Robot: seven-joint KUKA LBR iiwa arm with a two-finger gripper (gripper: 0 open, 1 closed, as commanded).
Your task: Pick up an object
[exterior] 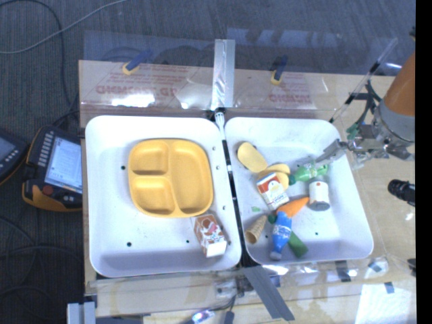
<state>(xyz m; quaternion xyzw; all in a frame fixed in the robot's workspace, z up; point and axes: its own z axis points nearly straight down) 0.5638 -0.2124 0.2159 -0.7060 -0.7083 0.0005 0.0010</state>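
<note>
Grey carpet surrounds the bench (101, 90), with a pendant (54, 171) lying at far left; 2 white bins sit side by side; the left bin (108, 248) holds a yellow tray (170, 176) and, near its front right corner, a carton (210, 235); the right bin (351, 228) holds a yellow piece (252, 156), box (273, 188), cone (256, 229), carrot (293, 206), bottle (280, 236), white cup (318, 194) and green item (310, 173); the gripper (332, 151) hangs over this bin's right rear, nothing visibly between its fingers; whether they are spread or closed, I cannot tell.

Bright, even light; glare along plastic sheeting (202, 90).
</note>
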